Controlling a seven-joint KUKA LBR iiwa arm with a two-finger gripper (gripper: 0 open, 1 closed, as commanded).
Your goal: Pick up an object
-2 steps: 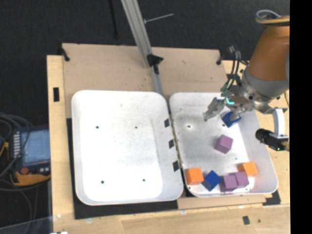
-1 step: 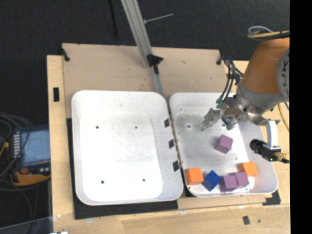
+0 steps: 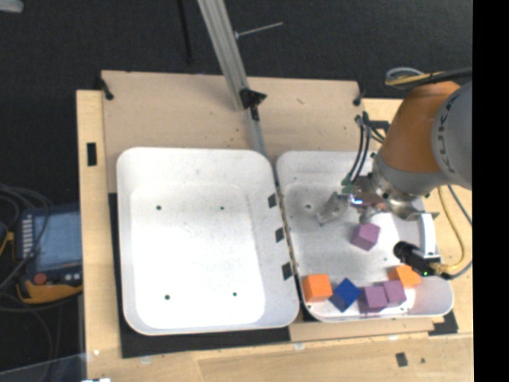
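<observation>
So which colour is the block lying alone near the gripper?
Purple block, in the right bin; the camera view shows it clearly.

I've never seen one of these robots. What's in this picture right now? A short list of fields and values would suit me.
arm: grey with an orange band, reaching in from the right over the right bin
gripper: low over the right bin's bare floor, nothing seen between its fingers
lone block: purple cube, just right of the gripper
near edge of the right bin: orange cube, blue cube, two purple cubes, orange block
left bin: white, shallow
</observation>
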